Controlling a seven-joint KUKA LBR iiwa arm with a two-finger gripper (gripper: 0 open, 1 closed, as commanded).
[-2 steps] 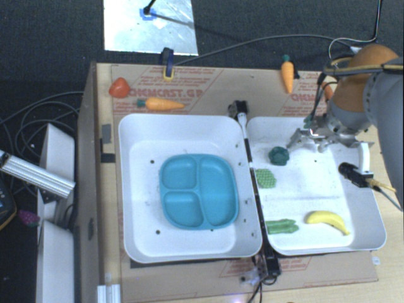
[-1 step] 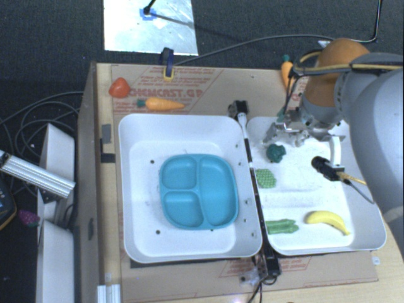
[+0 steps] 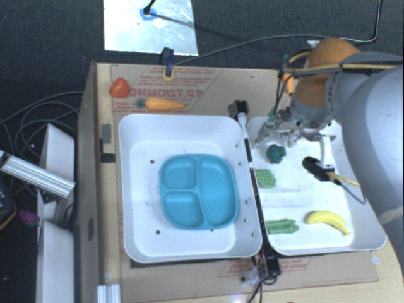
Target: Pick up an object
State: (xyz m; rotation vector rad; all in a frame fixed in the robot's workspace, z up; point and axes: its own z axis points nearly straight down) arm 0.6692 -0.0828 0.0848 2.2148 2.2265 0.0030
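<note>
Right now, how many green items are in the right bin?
3. A dark green piece below the hand, a bumpy green one by the divider, a long green one near the front. The arm may hide others.

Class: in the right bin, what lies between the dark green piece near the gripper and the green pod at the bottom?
A round, bumpy green piece lies between the dark green piece and the pod, seen in the camera view.
</note>
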